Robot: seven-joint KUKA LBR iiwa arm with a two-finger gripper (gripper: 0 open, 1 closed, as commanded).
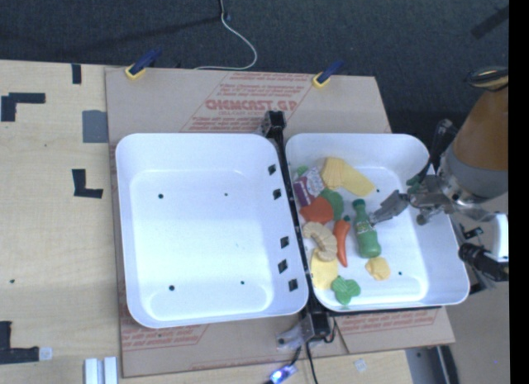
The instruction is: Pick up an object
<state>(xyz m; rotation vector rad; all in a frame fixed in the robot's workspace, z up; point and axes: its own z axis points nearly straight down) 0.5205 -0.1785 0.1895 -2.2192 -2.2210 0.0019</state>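
Note:
The right bin (413,153) holds a heap of toy foods along its left side. Among them are a yellow piece (347,176), a purple-and-white packet (312,182), a red piece (316,210), an orange chili (341,240), a green bottle (366,235), a beige mushroom (321,240) and a green broccoli (345,290). My gripper (374,219) reaches in from the right, slanted down, with its tip at the upper part of the green bottle. Whether it touches the bottle I cannot tell.
The left bin (198,225) sits beside the right one, with a black hinge strip (281,201) between them. Both rest on a cardboard sheet (248,101). A small yellow piece (378,268) lies near the right bin's front.

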